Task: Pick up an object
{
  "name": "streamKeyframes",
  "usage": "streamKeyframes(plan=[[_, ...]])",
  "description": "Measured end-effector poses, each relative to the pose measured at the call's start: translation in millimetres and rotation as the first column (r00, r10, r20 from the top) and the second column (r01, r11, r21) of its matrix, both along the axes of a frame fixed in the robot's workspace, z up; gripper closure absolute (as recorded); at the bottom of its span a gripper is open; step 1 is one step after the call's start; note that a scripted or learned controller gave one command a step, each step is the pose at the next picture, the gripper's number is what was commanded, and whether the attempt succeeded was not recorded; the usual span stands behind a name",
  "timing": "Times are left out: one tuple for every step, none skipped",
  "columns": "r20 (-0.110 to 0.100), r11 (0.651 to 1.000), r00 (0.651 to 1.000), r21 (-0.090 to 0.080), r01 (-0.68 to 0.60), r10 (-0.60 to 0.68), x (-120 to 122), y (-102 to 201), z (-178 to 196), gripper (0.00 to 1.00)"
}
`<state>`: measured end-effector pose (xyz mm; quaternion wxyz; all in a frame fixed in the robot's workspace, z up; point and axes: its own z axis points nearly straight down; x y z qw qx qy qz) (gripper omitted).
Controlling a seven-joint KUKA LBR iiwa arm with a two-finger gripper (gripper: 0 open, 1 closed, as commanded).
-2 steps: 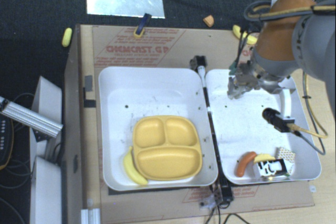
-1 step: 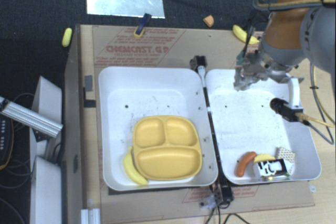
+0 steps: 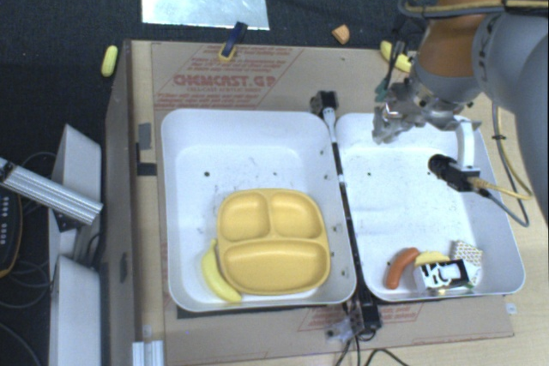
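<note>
Starting from the near rim of the right bin [image 3: 506, 274], we are finding the likeliest things to pick lying in its near corner: a sausage [image 3: 401, 267] with its long axis slanting from near-left to far-right, and, just beside it toward the bin's right wall, a black-and-white packet [image 3: 446, 274] with something yellow touching it. Looking farther, we are seeing the gripper [image 3: 390, 126] hanging over the bin's far left corner, well apart from that cluster, and we cannot tell how its fingers are standing, so we are judging that the coming move must carry it toward the near rim.
</note>
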<state>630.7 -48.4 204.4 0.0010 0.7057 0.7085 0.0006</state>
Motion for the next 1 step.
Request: streamKeyframes(plan=[[0.001, 1.000, 1.000, -0.001, 0.002, -0.002, 15.8, -15.9, -11.0, 1.00]])
